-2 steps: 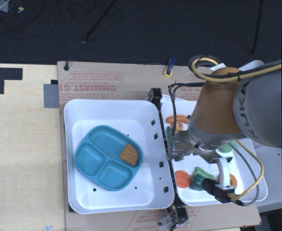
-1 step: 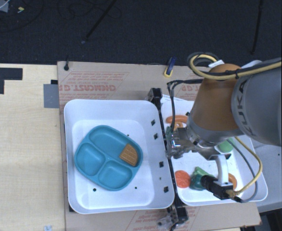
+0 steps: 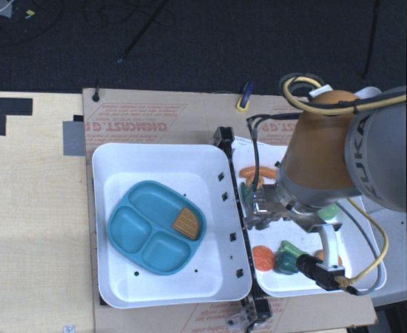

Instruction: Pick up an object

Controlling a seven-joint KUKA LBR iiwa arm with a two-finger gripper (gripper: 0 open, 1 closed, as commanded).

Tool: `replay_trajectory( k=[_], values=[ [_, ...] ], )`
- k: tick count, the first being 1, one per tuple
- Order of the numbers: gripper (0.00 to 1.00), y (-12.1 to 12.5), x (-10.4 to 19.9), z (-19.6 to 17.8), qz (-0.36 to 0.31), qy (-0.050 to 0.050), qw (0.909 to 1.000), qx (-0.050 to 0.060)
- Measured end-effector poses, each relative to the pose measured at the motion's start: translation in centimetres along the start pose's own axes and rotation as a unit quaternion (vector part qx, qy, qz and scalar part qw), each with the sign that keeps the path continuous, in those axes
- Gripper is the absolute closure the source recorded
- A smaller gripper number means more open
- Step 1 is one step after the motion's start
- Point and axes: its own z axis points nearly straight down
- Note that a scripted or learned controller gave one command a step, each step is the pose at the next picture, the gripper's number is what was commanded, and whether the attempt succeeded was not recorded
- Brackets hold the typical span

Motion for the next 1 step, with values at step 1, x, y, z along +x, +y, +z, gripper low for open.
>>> replay_trajectory(
  k=[1],
  values=[
    [1.00, 0.76, 0.30, 0.05, -0.001, 0.000, 1.0000, 0.000]
  ],
)
